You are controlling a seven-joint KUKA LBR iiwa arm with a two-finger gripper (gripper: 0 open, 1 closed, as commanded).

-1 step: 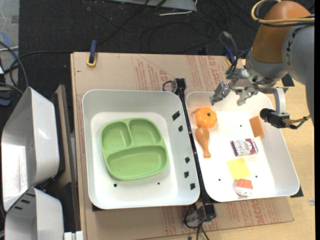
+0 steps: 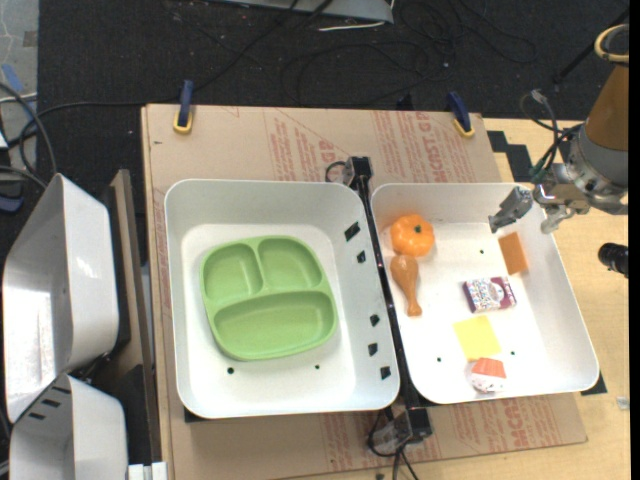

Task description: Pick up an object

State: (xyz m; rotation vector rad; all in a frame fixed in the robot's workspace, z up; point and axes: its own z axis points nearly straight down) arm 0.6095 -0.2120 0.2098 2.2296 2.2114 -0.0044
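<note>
While the arm reaches in from the right of the camera view, I record the tool (image 2: 530, 211) poised over the upper right part of the right bin (image 2: 575, 308), its two fingers spread apart with nothing between them. One finger (image 2: 508, 209) points down toward the bin's upper wall; the other sits just right of it, above the orange block (image 2: 514, 253). That block lies flat on the bin floor, just below the tool and not gripped. Other candidates in the same bin, all resting on the floor: a small orange pumpkin (image 2: 412, 236) near the left wall, a tan drumstick (image 2: 406, 282) touching it from below, a purple-and-white packet (image 2: 489, 294) near the middle, a yellow square (image 2: 477, 337) below that, and a red-and-white item (image 2: 487, 373) close to the lower wall. The left bin (image 2: 190, 298) holds a green divided plate (image 2: 268, 297), well apart from the arm. My assessment: the pick has not been made. The approach looks complete or nearly so, and I judge the orange block the likeliest target, though I cannot confirm it. Descent, closing and lifting all remain. Both bins sit on the table (image 2: 250, 138).
</note>
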